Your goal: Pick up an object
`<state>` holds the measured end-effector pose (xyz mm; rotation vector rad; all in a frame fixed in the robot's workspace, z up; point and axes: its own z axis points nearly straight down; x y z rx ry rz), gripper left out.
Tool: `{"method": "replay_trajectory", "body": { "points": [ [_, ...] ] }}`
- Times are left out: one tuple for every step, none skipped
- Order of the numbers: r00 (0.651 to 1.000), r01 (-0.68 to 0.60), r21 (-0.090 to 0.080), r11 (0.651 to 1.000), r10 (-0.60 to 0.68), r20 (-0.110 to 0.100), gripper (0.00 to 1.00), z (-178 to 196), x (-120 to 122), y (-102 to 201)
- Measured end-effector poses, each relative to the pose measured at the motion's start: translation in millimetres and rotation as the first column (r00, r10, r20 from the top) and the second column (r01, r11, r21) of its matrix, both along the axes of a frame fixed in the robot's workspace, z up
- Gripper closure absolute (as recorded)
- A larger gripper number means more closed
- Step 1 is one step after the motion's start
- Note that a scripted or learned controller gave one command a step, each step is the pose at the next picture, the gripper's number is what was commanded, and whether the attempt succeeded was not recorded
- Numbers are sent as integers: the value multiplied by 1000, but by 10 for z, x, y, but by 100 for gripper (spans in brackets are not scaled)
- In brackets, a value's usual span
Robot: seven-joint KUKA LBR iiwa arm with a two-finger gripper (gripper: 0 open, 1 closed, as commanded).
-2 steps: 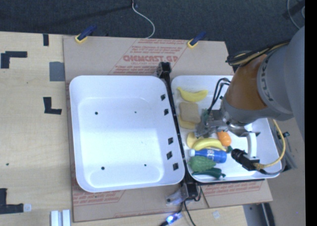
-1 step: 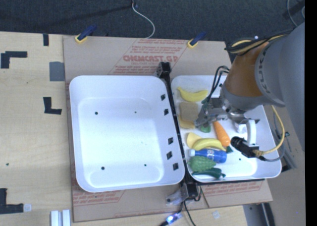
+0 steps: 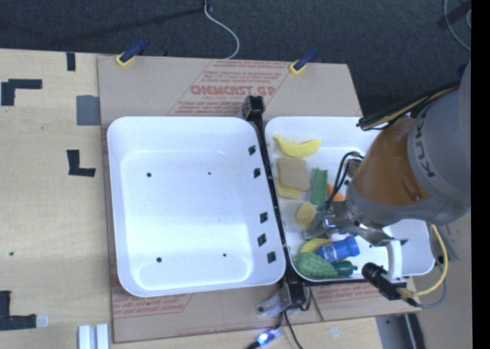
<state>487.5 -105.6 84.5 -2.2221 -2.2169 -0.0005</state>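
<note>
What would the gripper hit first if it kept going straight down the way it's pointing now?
Probably the small yellow object or the blue object under the gripper in the right bin; depth is unclear from above, so which comes first is uncertain.

Two white bins (image 3: 122, 187) are seen on a brown cardboard sheet (image 3: 153, 83) printed with red lettering. In the right-hand bin, a yellow banana (image 3: 298, 145) is seen above a tan block (image 3: 291, 177), with a green piece (image 3: 318, 184) just beside that block. Below the block, a blue object (image 3: 340, 249) and a dark green object (image 3: 317, 265) are seen.

Grey arm (image 3: 448, 148) with an orange band (image 3: 387, 167) — black and yellow cables trailing beside it.
</note>
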Motion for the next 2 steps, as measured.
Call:
{"method": "replay_trajectory", "body": {
  "points": [
    [1000,-14,0,1000,14,11,100,1057,386,845],
    [1000,-11,-1,1000,11,20,100,2684,845,1195]
  ]
}}
